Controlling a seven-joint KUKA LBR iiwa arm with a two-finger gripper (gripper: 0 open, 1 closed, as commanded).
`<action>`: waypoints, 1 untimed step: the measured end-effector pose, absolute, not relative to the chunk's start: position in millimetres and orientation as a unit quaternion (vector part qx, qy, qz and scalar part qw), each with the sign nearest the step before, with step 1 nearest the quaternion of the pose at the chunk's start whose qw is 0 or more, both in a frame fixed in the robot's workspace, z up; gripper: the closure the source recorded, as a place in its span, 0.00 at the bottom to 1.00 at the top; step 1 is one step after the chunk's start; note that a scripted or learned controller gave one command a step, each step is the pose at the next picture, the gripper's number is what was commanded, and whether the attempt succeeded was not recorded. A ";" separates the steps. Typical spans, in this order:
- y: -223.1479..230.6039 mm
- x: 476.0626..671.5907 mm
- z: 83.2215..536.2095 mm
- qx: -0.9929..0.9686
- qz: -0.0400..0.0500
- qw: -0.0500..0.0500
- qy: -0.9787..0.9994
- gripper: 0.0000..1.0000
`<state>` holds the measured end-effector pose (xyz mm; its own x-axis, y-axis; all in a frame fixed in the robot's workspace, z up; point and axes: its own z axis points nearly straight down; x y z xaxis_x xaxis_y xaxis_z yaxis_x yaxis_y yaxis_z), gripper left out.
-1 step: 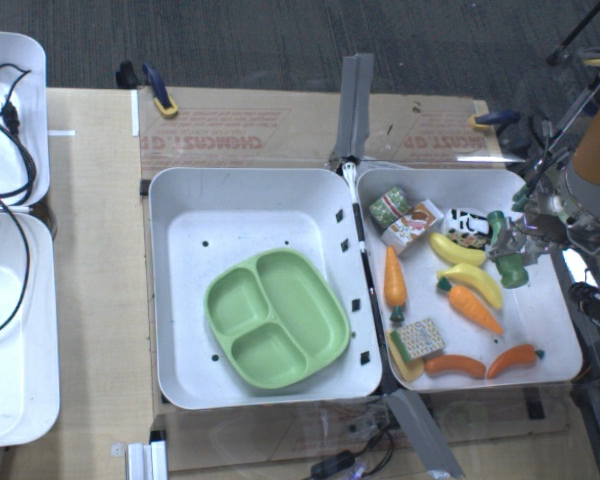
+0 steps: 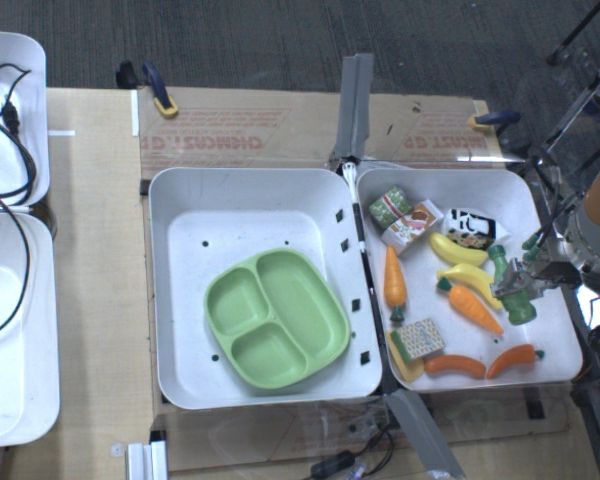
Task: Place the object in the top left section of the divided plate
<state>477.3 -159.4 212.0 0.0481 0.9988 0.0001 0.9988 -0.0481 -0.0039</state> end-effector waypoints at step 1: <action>-157.6 476.9 176.0 -0.713 0.001 0.002 -0.702 1.00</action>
<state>476.9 -157.6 176.0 0.0154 0.9999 0.0005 0.9999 -0.0154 -0.0046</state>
